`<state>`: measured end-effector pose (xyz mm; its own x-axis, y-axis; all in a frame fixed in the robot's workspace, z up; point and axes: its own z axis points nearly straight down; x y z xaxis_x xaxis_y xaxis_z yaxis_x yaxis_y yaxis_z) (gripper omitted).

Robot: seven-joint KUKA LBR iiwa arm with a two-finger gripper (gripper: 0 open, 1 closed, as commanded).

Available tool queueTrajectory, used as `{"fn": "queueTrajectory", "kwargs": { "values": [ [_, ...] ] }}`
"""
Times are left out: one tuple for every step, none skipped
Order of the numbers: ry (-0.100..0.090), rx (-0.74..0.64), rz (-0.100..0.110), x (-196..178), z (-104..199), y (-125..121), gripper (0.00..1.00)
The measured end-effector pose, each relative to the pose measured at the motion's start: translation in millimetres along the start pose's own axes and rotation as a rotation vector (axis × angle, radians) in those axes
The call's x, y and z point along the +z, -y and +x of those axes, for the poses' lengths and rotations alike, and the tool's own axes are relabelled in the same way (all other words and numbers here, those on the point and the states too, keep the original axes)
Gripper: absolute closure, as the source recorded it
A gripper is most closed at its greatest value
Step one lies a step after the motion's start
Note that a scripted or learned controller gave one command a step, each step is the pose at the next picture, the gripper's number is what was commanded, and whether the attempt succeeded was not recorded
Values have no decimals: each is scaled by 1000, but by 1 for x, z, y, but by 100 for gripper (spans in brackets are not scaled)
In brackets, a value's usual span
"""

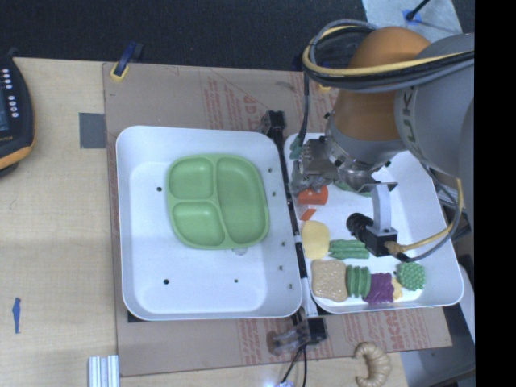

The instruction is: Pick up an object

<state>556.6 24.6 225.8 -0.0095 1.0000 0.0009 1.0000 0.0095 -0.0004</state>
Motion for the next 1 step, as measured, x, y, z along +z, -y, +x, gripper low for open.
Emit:
{"fn": "queueTrajectory", "kwargs": {
  "values": [
    [2, 14, 7, -6, -74, 39, 100]
  ]
}}
